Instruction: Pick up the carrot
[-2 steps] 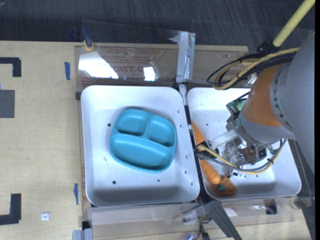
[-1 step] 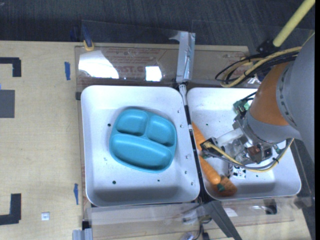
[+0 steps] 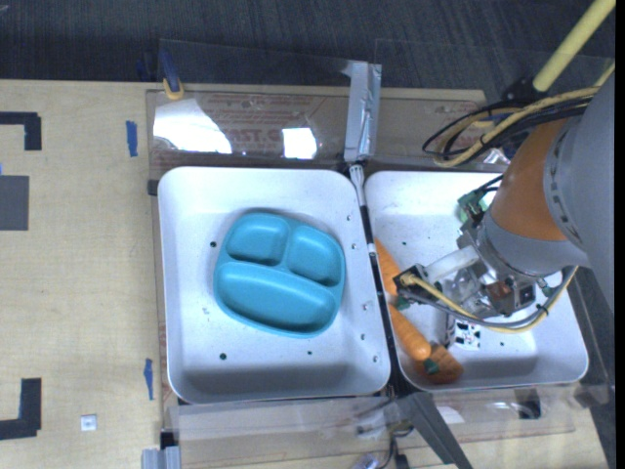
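Whether the jaws are spread or pressed together cannot be told; they hang low inside the shallow white right-hand bin (image 3: 559, 356). The long orange carrot (image 3: 414, 336) lies just beside them, along the wall shared with the neighbouring bin, one end near the front corner. Room is tight wall-side.

Premises: robotics laboratory. A plywood table (image 3: 78, 262) bears black tape markers (image 3: 24, 130) left of twin white bins (image 3: 186, 193). A clear panel (image 3: 244, 106) stands behind the bins.
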Robot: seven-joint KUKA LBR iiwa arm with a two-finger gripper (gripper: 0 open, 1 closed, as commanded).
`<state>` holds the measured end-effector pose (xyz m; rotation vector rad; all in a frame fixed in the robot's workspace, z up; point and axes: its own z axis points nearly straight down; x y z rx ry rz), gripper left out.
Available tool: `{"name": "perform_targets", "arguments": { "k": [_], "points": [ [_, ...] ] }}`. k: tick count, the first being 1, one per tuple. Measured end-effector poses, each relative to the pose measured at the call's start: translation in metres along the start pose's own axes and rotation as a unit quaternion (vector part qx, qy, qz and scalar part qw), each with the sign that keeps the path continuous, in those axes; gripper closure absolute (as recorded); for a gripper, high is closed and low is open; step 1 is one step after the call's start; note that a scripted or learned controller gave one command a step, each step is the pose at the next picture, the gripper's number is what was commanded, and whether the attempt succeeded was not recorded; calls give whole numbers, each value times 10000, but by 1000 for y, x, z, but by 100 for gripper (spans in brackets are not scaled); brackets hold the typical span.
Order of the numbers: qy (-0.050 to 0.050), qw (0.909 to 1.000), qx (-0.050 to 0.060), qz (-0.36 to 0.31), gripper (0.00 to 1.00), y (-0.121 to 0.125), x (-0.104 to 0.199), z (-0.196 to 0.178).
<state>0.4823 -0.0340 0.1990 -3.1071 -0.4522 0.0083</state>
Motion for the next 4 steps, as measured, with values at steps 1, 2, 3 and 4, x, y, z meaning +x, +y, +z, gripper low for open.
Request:
{"name": "perform_targets", "arguments": {
  "k": [1,2,3,4],
  "points": [
    [0,9998,10,192,100,-17,1,16],
    [0,9994,10,-351,100,-22,3,15],
    [17,9995,-6,326,100,-30,26,-59],
    [-18,9998,5,-199,100,-91,42,17]
  ]
}}
